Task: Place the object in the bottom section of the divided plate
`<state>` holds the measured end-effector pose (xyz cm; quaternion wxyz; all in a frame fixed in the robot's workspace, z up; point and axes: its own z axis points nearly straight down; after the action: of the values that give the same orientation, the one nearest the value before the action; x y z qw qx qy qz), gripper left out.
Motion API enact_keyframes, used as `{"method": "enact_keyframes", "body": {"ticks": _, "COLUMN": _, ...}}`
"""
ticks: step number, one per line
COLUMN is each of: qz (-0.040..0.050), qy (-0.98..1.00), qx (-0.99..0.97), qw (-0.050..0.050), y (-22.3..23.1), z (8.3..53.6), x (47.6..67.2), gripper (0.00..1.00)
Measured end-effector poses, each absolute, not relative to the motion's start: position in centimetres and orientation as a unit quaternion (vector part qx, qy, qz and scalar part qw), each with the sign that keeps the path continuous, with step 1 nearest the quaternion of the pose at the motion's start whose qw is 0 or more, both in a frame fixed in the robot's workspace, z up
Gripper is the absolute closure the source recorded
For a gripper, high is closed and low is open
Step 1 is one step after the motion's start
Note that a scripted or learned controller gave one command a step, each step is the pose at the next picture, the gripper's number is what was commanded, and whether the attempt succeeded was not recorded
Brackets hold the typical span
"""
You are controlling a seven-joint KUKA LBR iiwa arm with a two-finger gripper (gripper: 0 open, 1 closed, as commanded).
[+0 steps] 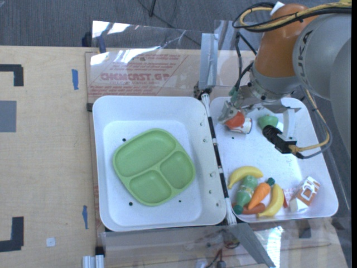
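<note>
The light green divided plate point(154, 166) lies in the left bin point(111, 121), with two smaller sections toward the front and right and one large section at the back left. My gripper point(236, 108) hangs low over the back left corner of the right bin point(312, 149), right above a red and white toy point(239, 122). It looks to be touching or nearly touching the toy. A small green item point(269, 120) lies just to the right of it, partly under the arm.
At the right bin's front lie two yellow bananas point(244, 175), an orange carrot point(257, 197), a green bottle point(244, 195) and a small orange and white carton point(304, 193). A black cable plug point(277, 138) hangs from the wrist. The ridge between the bins point(213, 149) runs between plate and gripper.
</note>
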<state>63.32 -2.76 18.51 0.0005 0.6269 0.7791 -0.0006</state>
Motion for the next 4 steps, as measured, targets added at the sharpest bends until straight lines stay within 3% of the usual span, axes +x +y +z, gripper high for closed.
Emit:
{"method": "enact_keyframes", "body": {"ticks": 1, "qz": 0.0006, "qy": 0.650, "qx": 0.760, "qw": 0.001, "y": 7.5, "z": 20.7, "x": 66.7, "gripper": 1.00}}
{"method": "enact_keyframes", "body": {"ticks": 2, "qz": 0.0006, "qy": 0.650, "qx": 0.760, "qw": 0.001, "y": 7.5, "z": 20.7, "x": 66.7, "gripper": 0.00}}
{"method": "enact_keyframes", "body": {"ticks": 3, "qz": 0.0006, "qy": 0.650, "qx": 0.760, "qw": 0.001, "y": 7.5, "z": 20.7, "x": 66.7, "gripper": 0.00}}
{"method": "enact_keyframes", "body": {"ticks": 4, "qz": -0.0010, "qy": 0.671, "qx": 0.741, "qw": -0.001, "y": 7.2, "z": 18.4, "x": 58.8, "gripper": 0.00}}
